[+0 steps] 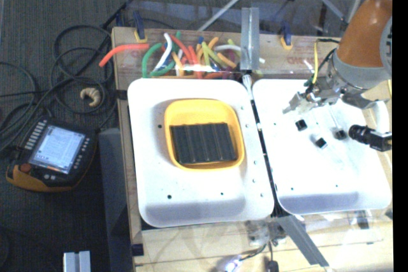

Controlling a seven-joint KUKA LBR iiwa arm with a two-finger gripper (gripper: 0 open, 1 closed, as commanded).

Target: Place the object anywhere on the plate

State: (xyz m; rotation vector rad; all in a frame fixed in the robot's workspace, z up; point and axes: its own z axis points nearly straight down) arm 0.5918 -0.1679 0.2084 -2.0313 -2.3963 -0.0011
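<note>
A yellow plate (171, 118) sits in the left bin (191, 200). A dark, ribbed rectangular object (203, 143) lies flat on the plate and covers most of its middle. My gripper (311, 134) hangs over the right bin (331, 181), well to the right of the plate. Its two small black fingertips (301, 125) stand apart with only white bin floor between them, so it is open and holds nothing.
The arm with its orange band (370, 22) comes in from the upper right. Coloured cables (185, 54) lie behind the bins. A metal divider post (250, 41) stands at the back between the bins. A handheld pendant (51, 153) lies on the floor at left.
</note>
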